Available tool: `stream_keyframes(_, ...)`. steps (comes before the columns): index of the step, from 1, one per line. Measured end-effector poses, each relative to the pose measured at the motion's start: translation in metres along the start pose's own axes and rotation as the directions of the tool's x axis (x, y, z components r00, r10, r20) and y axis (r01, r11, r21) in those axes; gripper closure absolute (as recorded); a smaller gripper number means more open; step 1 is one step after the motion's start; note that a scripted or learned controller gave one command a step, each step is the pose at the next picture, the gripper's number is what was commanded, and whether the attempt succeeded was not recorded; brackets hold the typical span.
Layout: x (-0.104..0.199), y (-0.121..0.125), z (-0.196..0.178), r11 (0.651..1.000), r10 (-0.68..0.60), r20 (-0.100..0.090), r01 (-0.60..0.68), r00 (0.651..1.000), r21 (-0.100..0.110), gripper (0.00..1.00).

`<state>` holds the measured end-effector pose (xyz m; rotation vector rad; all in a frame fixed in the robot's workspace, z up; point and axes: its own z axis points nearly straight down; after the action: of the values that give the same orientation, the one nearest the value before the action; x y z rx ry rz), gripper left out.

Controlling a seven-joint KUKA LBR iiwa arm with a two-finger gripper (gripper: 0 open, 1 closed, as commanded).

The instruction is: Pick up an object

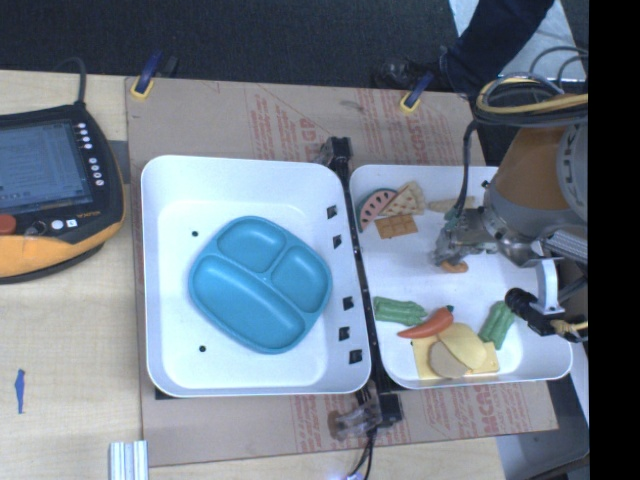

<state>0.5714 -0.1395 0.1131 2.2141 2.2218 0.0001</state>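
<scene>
Camera view: claw (452,256) tips blurred over orange piece (456,265)

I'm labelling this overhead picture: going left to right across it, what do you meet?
Control tablet → left bin → blue divided plate → watermelon slice → green pepper → hand → green vegetable.

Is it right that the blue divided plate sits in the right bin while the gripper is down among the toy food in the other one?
Not quite: the camera view shows the blue divided plate in the left bin. The gripper is down among the toy food in the right bin.
</scene>
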Motion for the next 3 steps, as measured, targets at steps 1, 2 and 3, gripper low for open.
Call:
stream_keyframes(1,0.000,-0.001,0.002,1.000,-0.001,0.000,0.001,1.000,0.004,0.00)
stream_keyframes(2,-0.012,0.005,0.022,1.000,0.000,0.000,0.000,1.000,0.004,0.00)
stream_keyframes(3,-0.013,0.005,0.010,1.000,0.000,0.000,0.000,1.000,0.003,1.00)
